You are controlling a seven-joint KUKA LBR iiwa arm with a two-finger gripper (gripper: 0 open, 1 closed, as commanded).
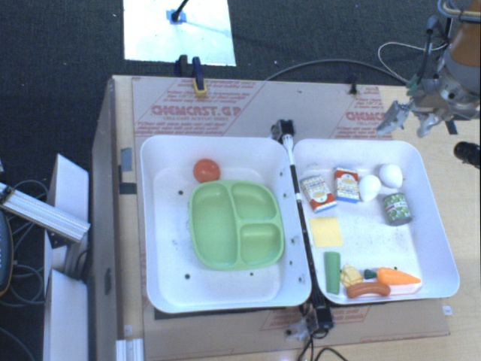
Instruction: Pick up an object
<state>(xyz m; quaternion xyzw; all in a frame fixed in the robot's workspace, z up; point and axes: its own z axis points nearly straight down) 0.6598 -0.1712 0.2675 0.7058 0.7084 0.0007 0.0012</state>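
While the gripper (409,120) hangs above the bench's far right corner, its fingers are spread apart with nothing between them.

Below it, the right bin (432,224) holds two white eggs (379,180), two small boxes (331,189), a dark can (396,208), a yellow slice (326,232), a green piece (332,271) and a carrot (397,278). The left bin (161,224) holds a green divided plate (234,224) and a tomato (206,170) just beside it.
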